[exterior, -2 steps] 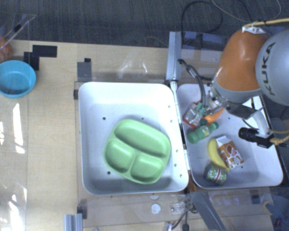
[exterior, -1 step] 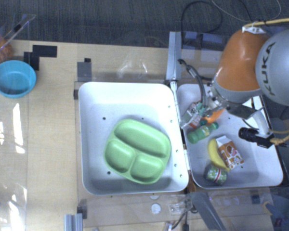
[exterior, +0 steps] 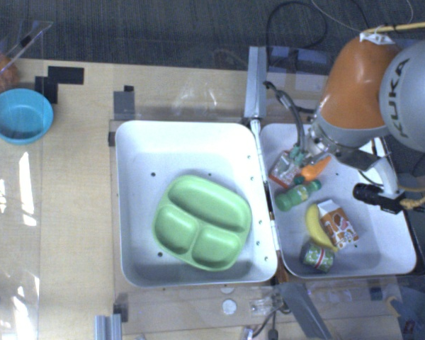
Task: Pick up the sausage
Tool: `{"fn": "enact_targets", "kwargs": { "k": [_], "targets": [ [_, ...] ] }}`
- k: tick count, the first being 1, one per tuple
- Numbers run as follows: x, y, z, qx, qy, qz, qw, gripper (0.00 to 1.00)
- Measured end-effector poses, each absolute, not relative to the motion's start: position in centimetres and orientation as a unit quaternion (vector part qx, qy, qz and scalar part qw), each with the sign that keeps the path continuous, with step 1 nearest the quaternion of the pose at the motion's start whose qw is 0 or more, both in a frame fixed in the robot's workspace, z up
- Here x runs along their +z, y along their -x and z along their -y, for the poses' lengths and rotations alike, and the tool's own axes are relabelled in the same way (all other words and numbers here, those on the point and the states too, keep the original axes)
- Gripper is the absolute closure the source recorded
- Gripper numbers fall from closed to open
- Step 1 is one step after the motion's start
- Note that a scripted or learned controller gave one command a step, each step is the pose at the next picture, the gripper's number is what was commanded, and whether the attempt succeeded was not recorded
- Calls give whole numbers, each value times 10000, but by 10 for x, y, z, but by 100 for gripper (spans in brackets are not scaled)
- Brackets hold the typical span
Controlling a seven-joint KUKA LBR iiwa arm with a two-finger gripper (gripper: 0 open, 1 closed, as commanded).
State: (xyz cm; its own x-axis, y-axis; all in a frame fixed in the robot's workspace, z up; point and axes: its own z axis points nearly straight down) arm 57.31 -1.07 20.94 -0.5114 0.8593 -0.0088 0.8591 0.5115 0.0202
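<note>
Sausage (exterior: 316, 168): best match is the short orange-red piece at the top of the right bin (exterior: 391, 255), lying tilted. Its upper end is tucked under the gripper (exterior: 306, 153), so its shape is hard to confirm. It touches a crumpled clear-and-red packet (exterior: 285, 168) on its left, and a green bottle (exterior: 296, 196) lies just below. The gripper sits right over it, but the wrist's orange band (exterior: 354, 83) and cabling hide the tip, so I can't tell how far open it is or whether it grips anything. Further down are a banana (exterior: 316, 227), a small carton (exterior: 338, 228) and a can (exterior: 316, 256). The left bin (exterior: 131, 190) holds a green divided tray (exterior: 202, 222). A blue bowl (exterior: 20, 115) sits on the tabletop (exterior: 64, 225), well apart.
</note>
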Motion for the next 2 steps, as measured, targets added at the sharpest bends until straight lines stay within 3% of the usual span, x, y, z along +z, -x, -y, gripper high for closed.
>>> {"fn": "enact_targets", "kwargs": {
  "k": [1, 2],
  "targets": [
    [209, -573, 11, 66, -4941, -8693, 88, 0],
    [186, -605, -45, 19, -3358, -9419, 29, 0]
  ]
}}
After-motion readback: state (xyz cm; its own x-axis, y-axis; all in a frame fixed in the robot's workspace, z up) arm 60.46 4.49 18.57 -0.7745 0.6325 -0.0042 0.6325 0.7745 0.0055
